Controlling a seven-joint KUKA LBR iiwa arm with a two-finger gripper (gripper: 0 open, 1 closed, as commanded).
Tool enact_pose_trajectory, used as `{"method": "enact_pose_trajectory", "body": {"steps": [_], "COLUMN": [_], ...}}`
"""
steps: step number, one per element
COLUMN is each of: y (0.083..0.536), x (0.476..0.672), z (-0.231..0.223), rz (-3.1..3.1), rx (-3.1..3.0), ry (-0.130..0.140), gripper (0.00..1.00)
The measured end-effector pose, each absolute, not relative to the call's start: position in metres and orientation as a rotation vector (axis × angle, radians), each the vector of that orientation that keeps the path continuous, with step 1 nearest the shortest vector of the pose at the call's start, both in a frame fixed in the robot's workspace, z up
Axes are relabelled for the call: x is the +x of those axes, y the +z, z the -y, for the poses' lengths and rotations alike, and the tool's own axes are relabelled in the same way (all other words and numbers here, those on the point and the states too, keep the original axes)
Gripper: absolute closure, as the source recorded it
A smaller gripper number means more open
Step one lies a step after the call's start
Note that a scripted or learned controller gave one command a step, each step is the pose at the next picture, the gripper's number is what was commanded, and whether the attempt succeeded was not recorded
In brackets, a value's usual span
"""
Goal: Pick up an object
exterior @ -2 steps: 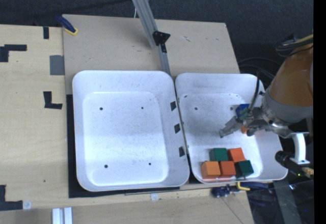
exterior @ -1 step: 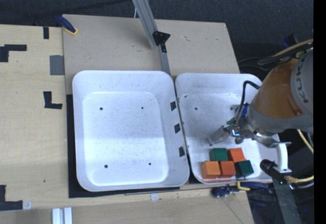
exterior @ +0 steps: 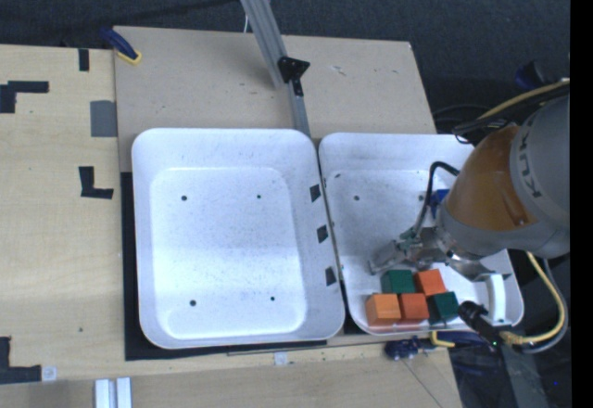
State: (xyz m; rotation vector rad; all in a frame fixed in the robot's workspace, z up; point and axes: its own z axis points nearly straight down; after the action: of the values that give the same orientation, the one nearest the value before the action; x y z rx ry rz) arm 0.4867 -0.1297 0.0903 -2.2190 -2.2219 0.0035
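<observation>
Several small blocks lie clustered in the near corner of the right bin [exterior: 371, 165]: a green block [exterior: 399, 281], an orange block [exterior: 432, 282], two more orange blocks [exterior: 383, 308] [exterior: 413, 306] and a dark green block [exterior: 445, 306]. My gripper [exterior: 404, 255] hangs low in the right bin, just above and behind the green block, under the arm's orange band [exterior: 482, 188]. Nothing visible is held in it. The wrist hides part of the bin floor behind the blocks.
The left bin [exterior: 227, 235] sits beside the right one, sharing a raised middle rim [exterior: 320, 211]. A slanted metal bar [exterior: 264, 17] crosses the bench behind the bins. Cables [exterior: 547, 304] trail at the right, past the bin's edge.
</observation>
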Motion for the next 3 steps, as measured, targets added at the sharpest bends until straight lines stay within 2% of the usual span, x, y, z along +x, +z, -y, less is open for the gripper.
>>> {"method": "enact_pose_trajectory", "body": {"steps": [1, 3], "y": [0.101, 0.212], "x": [0.486, 0.489], "z": [0.129, 0.133], "rz": [2.221, 2.227], "rx": [-2.216, -2.222], "ry": [0.003, -0.004], "gripper": [1.00, 1.00]}}
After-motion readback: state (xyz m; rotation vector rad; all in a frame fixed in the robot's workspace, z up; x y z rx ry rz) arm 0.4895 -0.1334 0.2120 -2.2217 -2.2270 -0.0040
